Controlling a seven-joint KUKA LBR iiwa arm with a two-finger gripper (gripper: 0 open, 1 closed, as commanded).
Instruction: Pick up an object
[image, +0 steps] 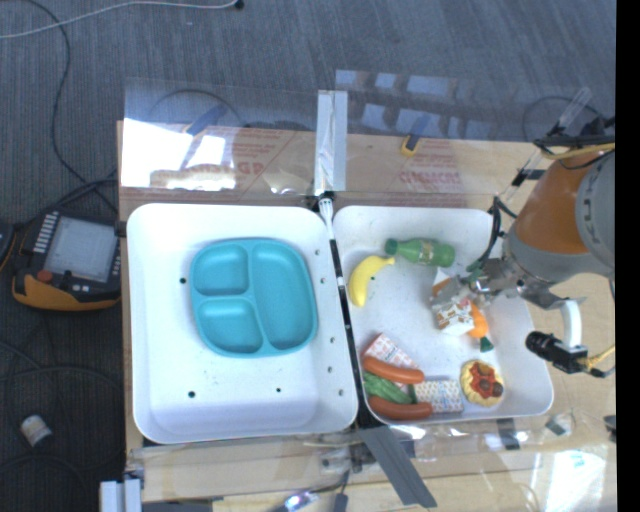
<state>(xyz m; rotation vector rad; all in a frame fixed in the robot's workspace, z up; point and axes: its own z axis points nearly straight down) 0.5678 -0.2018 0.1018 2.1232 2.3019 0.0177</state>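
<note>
One small carton (453, 316) lies just beside my gripper (470, 288), on the side toward the right bin's (412, 318) front edge. Whether my grip is open or closed, I cannot tell.

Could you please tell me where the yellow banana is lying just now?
The banana lies in the right bin, in its upper left part beside the divider between the bins, just left of the green bottle.
</note>
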